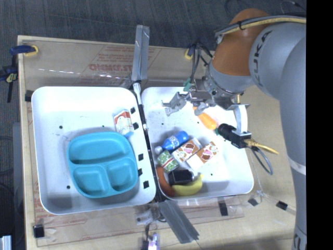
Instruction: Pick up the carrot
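One carrot (207, 120) is lying in the right bin (237, 178) as my jaws (200, 104) are hovering just above it; whether they are apart, I cannot tell.

Robotics laboratory: test bench for bin picking.

The setting is a lab, not a home or shop. A grey industrial arm (276, 51) with an orange band and partial maker's lettering reaches over a bench (78, 61) covered by a printed board. Two shallow white bins, the left bin (47, 139) and the right bin (234, 176), sit side by side, fixed by black brackets and a metal divider bar (139, 56). A blue clamp (18, 50) grips the bench corner. Loose cables (263, 150) run at the right. Dark carpet (78, 9) lies beyond the bench.
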Robot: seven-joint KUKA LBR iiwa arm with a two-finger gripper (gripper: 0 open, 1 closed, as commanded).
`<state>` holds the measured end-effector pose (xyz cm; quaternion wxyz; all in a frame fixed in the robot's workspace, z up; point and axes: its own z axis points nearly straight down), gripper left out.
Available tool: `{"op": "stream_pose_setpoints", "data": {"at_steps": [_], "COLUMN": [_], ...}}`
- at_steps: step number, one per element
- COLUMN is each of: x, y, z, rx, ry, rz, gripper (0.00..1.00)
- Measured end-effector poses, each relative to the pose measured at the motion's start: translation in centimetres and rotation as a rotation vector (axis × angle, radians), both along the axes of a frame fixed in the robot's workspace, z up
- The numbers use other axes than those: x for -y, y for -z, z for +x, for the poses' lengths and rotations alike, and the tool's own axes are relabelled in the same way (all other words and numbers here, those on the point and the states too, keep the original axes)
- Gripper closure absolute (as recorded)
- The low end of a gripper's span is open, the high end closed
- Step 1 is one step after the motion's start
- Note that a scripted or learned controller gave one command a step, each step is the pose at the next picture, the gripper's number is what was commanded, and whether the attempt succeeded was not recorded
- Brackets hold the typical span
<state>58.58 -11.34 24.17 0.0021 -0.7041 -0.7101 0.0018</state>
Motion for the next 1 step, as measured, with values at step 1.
{"op": "stream_pose_setpoints", "data": {"at_steps": [1], "x": [6.81], "y": [-0.27], "z": [0.02], "rx": [0.003], "ry": [0.126], "rz": [-0.003], "gripper": [0.00]}}
